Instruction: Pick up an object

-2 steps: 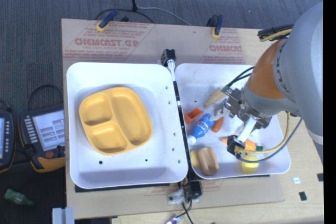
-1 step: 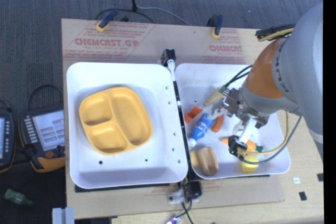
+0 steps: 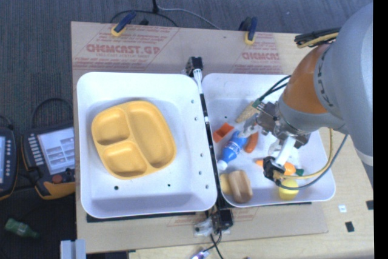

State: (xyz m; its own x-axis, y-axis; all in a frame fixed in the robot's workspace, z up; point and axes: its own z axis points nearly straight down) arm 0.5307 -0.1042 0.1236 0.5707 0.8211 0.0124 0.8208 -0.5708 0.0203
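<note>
Gripper (image 3: 257, 118) low in the right bin (image 3: 230, 91), approach stage (its grip? can't tell from here); next, settle squarely over the blue bottle (image 3: 233, 147).

You're looking at two white bins, both plain. The left bin (image 3: 91, 191) is showing off a mustard-yellow tray (image 3: 132, 137), one solid colour all over. In the right bin (image 3: 230, 85) you're getting an orange piece (image 3: 224, 129) near the left edge and a blue bottle (image 3: 235, 147) with a white cap beside it. A tan-brown lump (image 3: 236, 185) is sitting at the lower edge, with a bright yellow ball (image 3: 288, 190) glowing toward the lower right corner. The board (image 3: 121, 48) underneath is showing brown with red lettering, and the arm (image 3: 351, 70) is reading grey with an orange band.
</note>
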